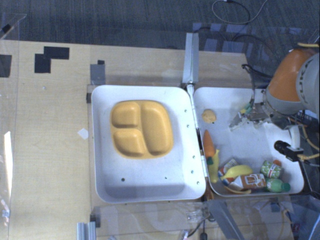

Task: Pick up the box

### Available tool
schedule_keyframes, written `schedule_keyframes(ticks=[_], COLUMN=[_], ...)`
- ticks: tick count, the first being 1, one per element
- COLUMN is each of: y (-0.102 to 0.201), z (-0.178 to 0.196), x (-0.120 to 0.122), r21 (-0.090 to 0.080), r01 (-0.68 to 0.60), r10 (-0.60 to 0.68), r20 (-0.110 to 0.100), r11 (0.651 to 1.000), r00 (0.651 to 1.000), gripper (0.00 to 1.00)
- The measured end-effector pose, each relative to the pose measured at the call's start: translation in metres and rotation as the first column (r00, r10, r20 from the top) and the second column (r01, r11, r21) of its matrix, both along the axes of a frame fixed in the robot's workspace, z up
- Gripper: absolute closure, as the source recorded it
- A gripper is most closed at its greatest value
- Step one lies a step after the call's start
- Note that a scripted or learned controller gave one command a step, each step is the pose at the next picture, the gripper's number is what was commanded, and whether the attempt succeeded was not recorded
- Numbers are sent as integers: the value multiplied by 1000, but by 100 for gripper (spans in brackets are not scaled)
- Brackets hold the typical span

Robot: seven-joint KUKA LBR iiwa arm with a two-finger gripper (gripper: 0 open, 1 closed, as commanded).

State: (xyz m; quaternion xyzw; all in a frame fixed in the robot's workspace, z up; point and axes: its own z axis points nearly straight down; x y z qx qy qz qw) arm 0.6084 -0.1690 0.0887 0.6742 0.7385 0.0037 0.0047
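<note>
The box (249, 181) is a small orange and white carton lying flat near the front wall of the right bin (240, 144). A yellow banana (235, 172) rests just behind and left of it. The gripper (248, 116) hangs over the back right part of the same bin, below the grey arm with its orange band (290, 79). It is well behind the box, apart from it, with nothing seen held in it.
Beside the box are a green can (271, 168) and a green bottle (278, 186). A carrot (208, 143) lies along the bin's left wall and a beige round piece (209, 116) sits further back. The left bin (105, 179) holds a yellow divided tray (142, 128).
</note>
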Motion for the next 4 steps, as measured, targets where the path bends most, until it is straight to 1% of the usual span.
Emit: schedule_keyframes(ticks=[1,2,3,4], y=[-36,-28,-27,-27], z=[35,0,13,13], x=[20,-22,-19,-19], r21=[-1,1,2,2], r01=[150,168,164,164], r10=[-150,-168,-164,-164], r20=[-4,-3,5,5], r11=[989,986,986,986], r00=[989,986,986,986], gripper=[0,0,100,0])
